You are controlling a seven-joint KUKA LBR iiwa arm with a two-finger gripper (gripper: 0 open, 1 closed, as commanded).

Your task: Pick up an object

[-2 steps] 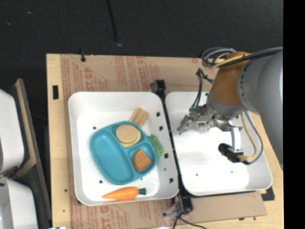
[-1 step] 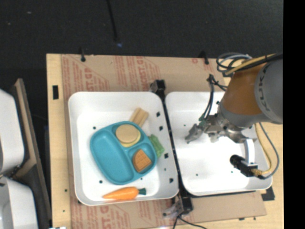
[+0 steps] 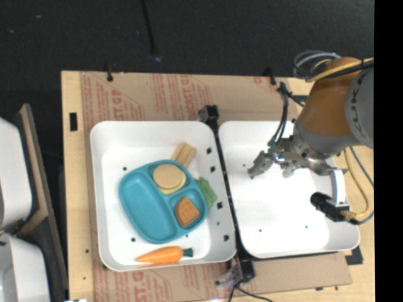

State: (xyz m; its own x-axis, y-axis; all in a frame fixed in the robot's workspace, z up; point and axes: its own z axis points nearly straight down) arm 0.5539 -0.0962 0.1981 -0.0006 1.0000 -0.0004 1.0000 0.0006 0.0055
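Note:
My gripper (image 3: pixel 274 167) hangs over the right bin (image 3: pixel 283 231), in its upper middle, open with nothing between its fingers. All the loose objects lie in the left bin (image 3: pixel 107 162). A blue divided tray (image 3: pixel 148 209) sits in its middle. On the tray rest a round tan biscuit (image 3: pixel 169 177) and a brown waffle piece (image 3: pixel 187 211). A pale wooden block (image 3: pixel 184 153) lies just beyond the tray, and a green piece (image 3: pixel 208 192) sticks out at the tray's right edge. An orange carrot (image 3: pixel 160 255) lies along the front wall.
The bins stand side by side on a cardboard sheet (image 3: pixel 145 96) over the bench. A black clip (image 3: pixel 208 114) sits at the far end of the seam between them. The grey and orange arm (image 3: pixel 334 112) reaches in from the right.

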